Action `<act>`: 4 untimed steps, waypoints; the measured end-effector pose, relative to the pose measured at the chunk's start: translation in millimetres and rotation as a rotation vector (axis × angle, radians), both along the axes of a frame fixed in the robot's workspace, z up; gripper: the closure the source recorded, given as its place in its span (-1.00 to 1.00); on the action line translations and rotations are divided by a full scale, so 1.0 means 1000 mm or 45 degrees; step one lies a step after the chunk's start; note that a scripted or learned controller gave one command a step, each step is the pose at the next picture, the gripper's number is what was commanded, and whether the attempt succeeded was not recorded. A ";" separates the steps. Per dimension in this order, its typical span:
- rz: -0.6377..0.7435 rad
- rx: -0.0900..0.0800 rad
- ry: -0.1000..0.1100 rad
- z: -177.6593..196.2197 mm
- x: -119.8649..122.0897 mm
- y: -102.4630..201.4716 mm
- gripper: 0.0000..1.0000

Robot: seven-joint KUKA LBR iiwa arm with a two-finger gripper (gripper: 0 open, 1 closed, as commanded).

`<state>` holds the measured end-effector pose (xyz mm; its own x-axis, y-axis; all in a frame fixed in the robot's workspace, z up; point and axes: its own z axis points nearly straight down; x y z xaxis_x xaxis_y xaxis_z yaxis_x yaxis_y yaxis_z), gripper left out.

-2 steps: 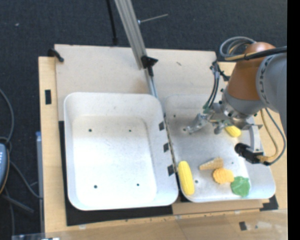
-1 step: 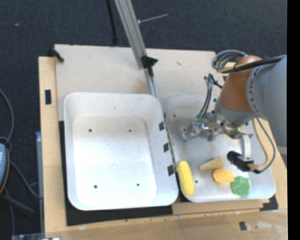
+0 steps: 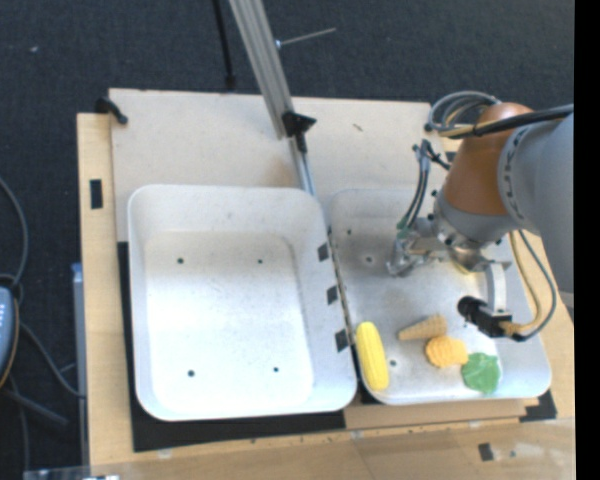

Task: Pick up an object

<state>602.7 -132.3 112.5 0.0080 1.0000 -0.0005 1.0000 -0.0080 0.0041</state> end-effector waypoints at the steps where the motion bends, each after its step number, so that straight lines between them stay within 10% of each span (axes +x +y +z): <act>1: 0.014 -0.001 -0.004 0.063 -0.002 0.004 1.00; 3: 0.014 0.000 0.000 0.125 -0.001 0.006 1.00; 4: 0.017 0.001 0.004 0.118 -0.012 0.056 1.00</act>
<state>591.2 -76.1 230.2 -0.0053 1.0000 0.0001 1.0000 0.0053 0.0006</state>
